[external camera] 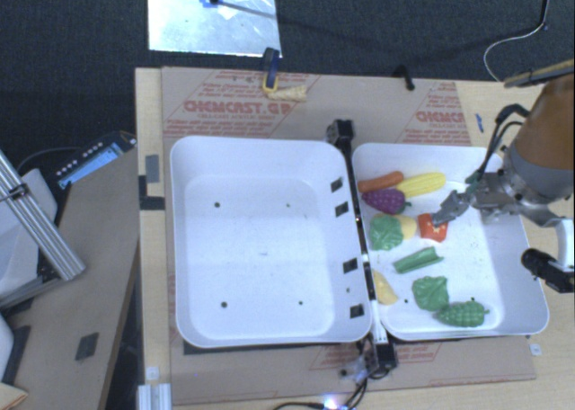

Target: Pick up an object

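Note:
The right bin (pixel 512 255) holds several toy vegetables. An orange carrot (pixel 381 182), a yellow corn cob (pixel 420 185) and a purple eggplant (pixel 384 200) lie at its far left. Below them sit a green leafy piece (pixel 386 233), a small yellow piece (pixel 409 227) and a red pepper (pixel 432 230). Nearer the front are a green pod (pixel 418 261), a yellow piece (pixel 384 288) and two green leafy pieces (pixel 430 292) (pixel 463 314). My gripper (pixel 446 211) reaches in from the right, its tip just above and right of the red pepper. Nothing shows held in it.
The left bin (pixel 260 237) stands beside the right one, with a black divider (pixel 355 219) between them. The grey wrist (pixel 526 191) and orange band (pixel 550 129) hang over the right bin's right side. A black part (pixel 548 269) sits at the right rim.

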You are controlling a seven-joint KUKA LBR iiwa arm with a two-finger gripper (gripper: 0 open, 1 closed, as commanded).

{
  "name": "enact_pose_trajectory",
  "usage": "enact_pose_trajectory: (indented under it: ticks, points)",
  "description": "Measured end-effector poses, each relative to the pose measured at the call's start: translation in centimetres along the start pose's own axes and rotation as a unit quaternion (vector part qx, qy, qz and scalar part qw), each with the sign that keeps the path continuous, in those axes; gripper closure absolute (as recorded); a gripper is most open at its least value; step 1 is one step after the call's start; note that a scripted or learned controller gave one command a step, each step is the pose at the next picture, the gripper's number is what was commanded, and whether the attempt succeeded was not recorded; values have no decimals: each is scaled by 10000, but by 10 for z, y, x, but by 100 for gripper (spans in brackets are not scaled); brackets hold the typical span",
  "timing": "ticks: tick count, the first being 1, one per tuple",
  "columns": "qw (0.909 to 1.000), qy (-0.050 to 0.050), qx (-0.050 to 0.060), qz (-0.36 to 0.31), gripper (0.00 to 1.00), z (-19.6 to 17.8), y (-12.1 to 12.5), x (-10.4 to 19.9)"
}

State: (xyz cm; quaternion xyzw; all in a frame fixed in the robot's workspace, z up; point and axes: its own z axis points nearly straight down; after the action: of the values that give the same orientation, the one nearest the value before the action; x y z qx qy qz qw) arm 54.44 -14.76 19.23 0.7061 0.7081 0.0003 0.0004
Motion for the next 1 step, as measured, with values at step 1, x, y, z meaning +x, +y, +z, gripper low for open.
enact_pose_trajectory:
  ticks: [1]
  points:
    - [10000, -33, -52, -18, 0, 103, 30, 42]
